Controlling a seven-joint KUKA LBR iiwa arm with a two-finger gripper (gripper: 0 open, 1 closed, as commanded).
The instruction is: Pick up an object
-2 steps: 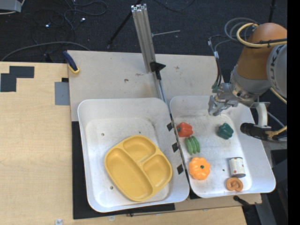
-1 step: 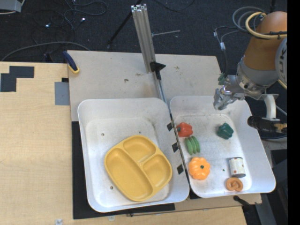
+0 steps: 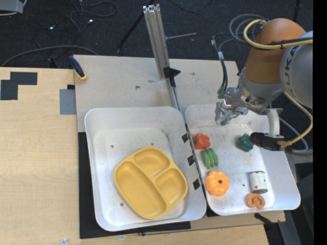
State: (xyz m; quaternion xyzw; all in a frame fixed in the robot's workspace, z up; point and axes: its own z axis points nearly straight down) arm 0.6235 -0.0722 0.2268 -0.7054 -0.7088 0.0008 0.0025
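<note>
The gripper [image 3: 225, 117] hangs at upper right; whether its jaws are parted, I cannot tell. The orange pumpkin [image 3: 216, 183] looks light, rigid and slick. Grip across its middle.

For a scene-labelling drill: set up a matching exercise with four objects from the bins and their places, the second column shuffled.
Column one:
1. yellow plastic divided plate
2. orange toy pumpkin
3. teal green toy
4. glazed brown toy donut

Column two:
A. near right corner of the right bin
B. left bin
C. right bin, just below the green toy vegetable
D. right bin, by its right rim

Pairs: 1-B, 2-C, 3-D, 4-A
</note>
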